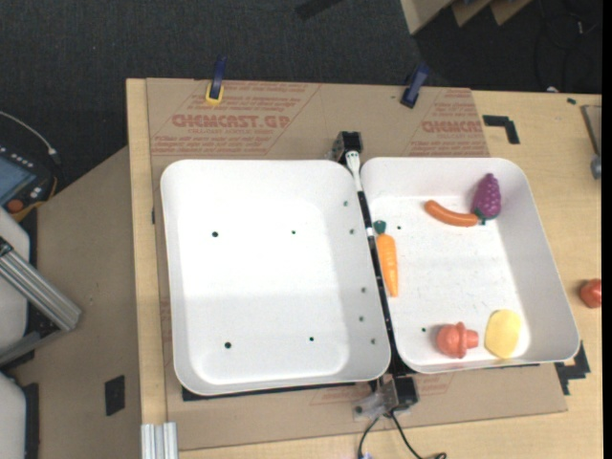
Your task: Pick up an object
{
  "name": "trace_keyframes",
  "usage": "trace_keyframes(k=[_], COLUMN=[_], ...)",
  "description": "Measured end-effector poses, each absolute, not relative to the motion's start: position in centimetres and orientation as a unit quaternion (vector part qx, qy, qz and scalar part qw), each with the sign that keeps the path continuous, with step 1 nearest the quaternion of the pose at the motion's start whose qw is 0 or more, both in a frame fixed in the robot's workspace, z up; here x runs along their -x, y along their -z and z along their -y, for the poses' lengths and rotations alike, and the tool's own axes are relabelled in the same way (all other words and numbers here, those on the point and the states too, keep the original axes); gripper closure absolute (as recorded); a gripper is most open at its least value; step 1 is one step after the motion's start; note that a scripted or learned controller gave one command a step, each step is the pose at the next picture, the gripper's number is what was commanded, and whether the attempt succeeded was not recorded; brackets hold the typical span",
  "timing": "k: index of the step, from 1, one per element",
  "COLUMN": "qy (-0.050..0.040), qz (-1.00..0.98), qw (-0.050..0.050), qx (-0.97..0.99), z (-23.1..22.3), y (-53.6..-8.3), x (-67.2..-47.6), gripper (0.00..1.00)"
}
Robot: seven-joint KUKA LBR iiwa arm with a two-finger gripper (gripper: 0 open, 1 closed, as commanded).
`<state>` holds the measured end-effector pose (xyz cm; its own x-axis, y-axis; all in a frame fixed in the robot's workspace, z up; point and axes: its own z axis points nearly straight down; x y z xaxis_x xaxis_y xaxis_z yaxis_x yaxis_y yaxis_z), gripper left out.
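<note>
toys lie all in one place: the right-hand shallow white plastic bin (535, 256) carries every candidate, while the left-hand shallow white plastic bin (191, 256) beside it has only a few dark dots on its floor. no object is singled out by the task, so any of the five would do.

the orange plastic carrot with a green top (386, 262) lies hard against the divide between the two bins, its long axis running up and down the view, green end toward the far side. the orange-red sausage-shaped toy (451, 214) lies crosswise near the far wall, its right end just beside the purple bunch of toy grapes (487, 197). near the front wall sit the small red-orange knobbed toy (456, 338) and the yellow lemon-shaped toy (503, 333), close together, perhaps touching.

of the claw i cannot tell the state, open or closed, holding or not; nothing in the bins looks lifted. the arm reaches in from the right, so by my judgement the lemon and the grapes lie nearest its approach, and the carrot farthest. the carrot's closeness to the wall could hinder a grasp across its width.

both bins rest on a brown cardboard sheet (287, 113) over the counter.
</note>
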<state>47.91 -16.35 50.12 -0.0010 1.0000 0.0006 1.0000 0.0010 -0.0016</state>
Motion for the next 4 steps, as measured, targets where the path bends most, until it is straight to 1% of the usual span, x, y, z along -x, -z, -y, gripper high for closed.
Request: trace_keyframes(k=[1, 2, 3, 4], qy=[0.0005, -0.0002, 0.0002, -0.0009], qz=[0.707, 0.708, 0.706, 0.707], qw=[-0.004, 0.001, -0.003, 0.001], qx=[0.707, 0.706, 0.708, 0.708], z=[22.4, 14.0, 19.4, 21.3], y=[-53.6, -53.3, -53.5, -48.6], x=[-48.0, -47.9, -48.0, -47.9], gripper=[0.0, 0.0, 0.0, 0.0])
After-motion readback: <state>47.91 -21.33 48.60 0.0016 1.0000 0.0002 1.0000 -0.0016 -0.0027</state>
